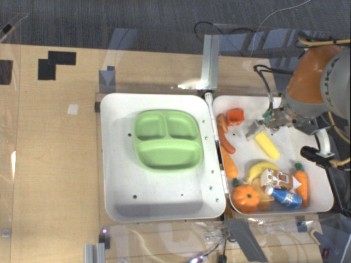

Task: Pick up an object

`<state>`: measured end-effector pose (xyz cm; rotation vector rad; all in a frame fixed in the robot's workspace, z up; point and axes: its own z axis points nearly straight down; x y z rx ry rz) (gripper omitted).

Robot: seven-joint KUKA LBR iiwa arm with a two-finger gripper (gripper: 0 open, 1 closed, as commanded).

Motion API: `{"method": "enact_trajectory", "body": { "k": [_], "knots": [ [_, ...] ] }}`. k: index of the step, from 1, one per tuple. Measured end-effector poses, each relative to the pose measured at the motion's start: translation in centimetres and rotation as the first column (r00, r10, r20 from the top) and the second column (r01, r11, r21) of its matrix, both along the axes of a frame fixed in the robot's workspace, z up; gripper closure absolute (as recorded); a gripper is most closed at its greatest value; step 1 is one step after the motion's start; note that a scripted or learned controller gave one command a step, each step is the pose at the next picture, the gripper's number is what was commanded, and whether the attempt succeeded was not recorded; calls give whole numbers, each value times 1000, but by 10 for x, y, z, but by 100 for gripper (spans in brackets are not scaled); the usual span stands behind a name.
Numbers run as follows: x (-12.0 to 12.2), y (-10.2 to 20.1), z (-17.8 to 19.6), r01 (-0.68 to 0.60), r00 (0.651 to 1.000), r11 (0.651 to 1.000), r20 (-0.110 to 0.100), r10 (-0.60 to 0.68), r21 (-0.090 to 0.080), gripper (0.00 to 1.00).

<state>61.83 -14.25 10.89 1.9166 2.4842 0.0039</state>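
Camera view: two-finger gripper (262, 126), grip state unclear, hovers beside yellow plastic corn cob (267, 145) near right white bin's (328, 204) far edge; angled cob could roll away.

We see a green divided plate (167, 139) in the left bin (118, 201). In the right bin (323, 201), the claw (263, 124) hangs just above a yellow corn cob (267, 145), apparently not touching it. Near the front lie a banana (259, 170), a small pumpkin (245, 198) and a carrot (302, 183).
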Motion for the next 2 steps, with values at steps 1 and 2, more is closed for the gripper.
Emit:
{"method": "enact_trajectory", "body": {
  "k": [1,2],
  "knots": [
    [2,1,12,-2,1000,1000,7,2,0,100],
    [11,17,117,134,991,991,3,-134,0,100]
  ]
}}
